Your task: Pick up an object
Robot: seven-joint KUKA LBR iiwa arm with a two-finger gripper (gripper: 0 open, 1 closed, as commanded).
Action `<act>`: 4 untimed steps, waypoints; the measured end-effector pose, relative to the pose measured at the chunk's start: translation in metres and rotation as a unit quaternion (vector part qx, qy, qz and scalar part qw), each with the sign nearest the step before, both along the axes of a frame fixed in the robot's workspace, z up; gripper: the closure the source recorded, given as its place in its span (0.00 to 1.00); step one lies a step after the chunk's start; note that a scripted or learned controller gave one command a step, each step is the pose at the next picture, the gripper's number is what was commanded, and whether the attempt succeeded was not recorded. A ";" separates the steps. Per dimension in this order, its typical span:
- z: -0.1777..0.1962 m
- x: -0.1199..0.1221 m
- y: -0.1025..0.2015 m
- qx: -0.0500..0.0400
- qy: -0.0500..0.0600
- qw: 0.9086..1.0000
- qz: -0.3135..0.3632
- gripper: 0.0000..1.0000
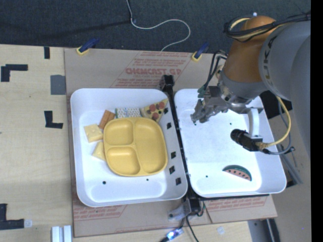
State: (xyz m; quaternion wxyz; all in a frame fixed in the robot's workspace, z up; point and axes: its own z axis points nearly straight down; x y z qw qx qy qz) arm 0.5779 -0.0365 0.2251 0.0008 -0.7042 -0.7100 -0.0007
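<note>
Red-and-green watermelon slice toy: we see it lying flat near the front of the right white bin.
Gripper: we find it over that bin's rear left part, well apart from the slice; we cannot tell its state.
Left white bin: yellow divided plastic plate among small food toys.

A yellow divided plate with three compartments lies flat in the left bin, with small flat pieces tucked at its far and left edges: crackers and a pizza-slice toy. A watermelon-slice toy lies flat near the right bin's front edge.
</note>
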 end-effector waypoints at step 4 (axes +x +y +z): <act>-0.006 0.038 0.061 -0.002 0.001 1.000 -0.004 1.00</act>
